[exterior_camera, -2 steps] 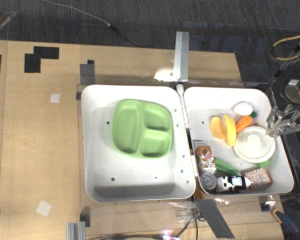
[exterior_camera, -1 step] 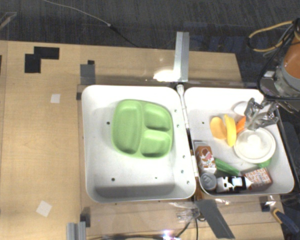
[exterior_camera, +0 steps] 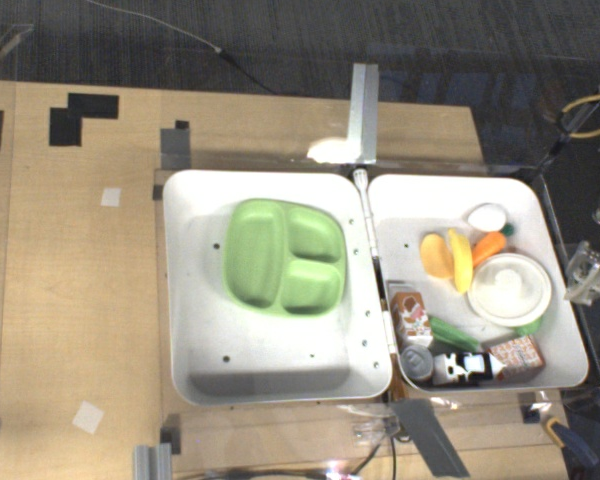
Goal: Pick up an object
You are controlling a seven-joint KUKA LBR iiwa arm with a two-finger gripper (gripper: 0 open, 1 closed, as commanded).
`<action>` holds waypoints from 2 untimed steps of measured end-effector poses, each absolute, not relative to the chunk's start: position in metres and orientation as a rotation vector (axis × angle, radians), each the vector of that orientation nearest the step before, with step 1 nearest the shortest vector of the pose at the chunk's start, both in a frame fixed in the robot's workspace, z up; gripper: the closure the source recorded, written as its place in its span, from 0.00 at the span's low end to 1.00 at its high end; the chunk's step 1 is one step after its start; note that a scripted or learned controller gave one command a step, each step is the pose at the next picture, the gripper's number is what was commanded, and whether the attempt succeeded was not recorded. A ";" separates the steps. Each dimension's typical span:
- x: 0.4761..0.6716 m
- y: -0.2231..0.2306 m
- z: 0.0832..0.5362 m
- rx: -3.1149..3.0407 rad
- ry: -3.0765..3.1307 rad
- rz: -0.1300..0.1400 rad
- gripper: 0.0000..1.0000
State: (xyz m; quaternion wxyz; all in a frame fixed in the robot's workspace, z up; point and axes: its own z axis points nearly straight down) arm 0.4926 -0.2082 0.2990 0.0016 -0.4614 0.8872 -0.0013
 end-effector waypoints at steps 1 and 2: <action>0.488 -0.205 0.241 -1.996 2.424 0.005 1.00; 0.530 -0.159 0.261 -1.971 2.441 0.003 1.00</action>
